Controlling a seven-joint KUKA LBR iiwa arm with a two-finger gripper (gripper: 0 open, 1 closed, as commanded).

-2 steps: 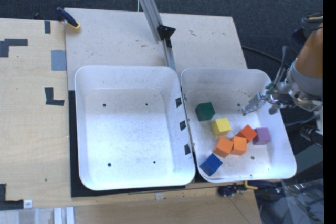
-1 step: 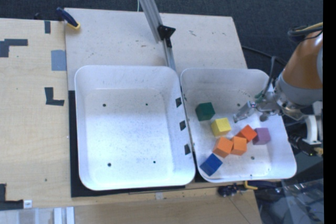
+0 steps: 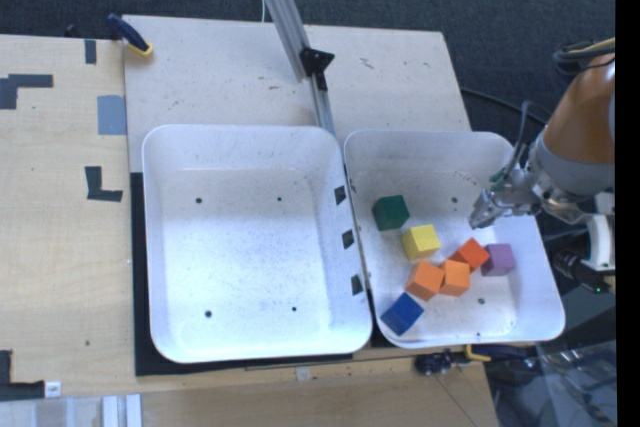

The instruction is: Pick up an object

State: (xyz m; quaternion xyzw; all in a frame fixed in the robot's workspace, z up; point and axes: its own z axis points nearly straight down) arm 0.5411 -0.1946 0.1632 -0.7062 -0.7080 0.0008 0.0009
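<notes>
Hovering at the right bin's right rim, the fingers, aperture unclear, sit just above-right of an orange wooden cube.

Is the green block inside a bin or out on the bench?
Inside: the green block sits on the floor of the right bin, within its rim.

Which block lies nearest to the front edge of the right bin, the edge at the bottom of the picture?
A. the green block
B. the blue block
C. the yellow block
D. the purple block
B: the blue block sits lowest in the right bin, just below the orange blocks, while the green block, yellow block and purple block lie farther back.
</notes>
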